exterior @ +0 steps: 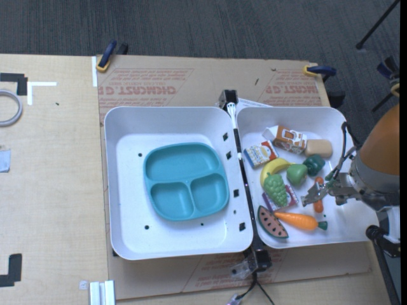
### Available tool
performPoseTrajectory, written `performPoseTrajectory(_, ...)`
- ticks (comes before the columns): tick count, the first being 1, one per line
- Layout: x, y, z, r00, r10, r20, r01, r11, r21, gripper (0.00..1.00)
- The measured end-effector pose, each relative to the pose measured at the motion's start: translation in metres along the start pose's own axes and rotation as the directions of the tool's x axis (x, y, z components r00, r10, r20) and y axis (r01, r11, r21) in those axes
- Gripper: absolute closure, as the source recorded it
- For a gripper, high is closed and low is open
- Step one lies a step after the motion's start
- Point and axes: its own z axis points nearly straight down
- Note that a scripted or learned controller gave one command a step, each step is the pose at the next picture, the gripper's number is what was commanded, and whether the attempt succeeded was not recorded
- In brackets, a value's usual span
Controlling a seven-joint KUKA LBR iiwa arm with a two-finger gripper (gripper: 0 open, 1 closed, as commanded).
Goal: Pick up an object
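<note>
The right bin [337, 230] holds several toy foods: a carrot [297, 220], a watermelon slice [271, 223], green grapes [275, 188], a banana [273, 168], a green pepper [296, 173], broccoli [313, 164], a bread loaf [318, 148], a brown carton [290, 138] and a small box [259, 154]. My gripper [320, 193] reaches in from the right and hangs low over the bin's right half. It is just right of the pepper and above the carrot's tip. A small orange-red piece [318, 204] lies right under it.
The left bin [121, 170] holds a teal divided plate [186, 182]. Black clips [236, 170] join the two bins along the middle wall. Cardboard [146, 84] lies under the bins, held by blue and yellow clamps [106, 55] at the back corners.
</note>
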Motion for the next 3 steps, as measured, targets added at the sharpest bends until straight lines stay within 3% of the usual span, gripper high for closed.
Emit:
performPoseTrajectory(1,0.003,0.003,0.023,1.0,-0.002,-0.001,0.002,1.0,0.0,0.0)
performPoseTrajectory(2,0.003,0.004,0.015,1.0,0.002,-0.001,-0.002,1.0,0.0,1.0)
performPoseTrajectory(3,0.043,0.0,-0.08,1.0,-0.008,0.0,0.008,1.0,0.0,1.0)
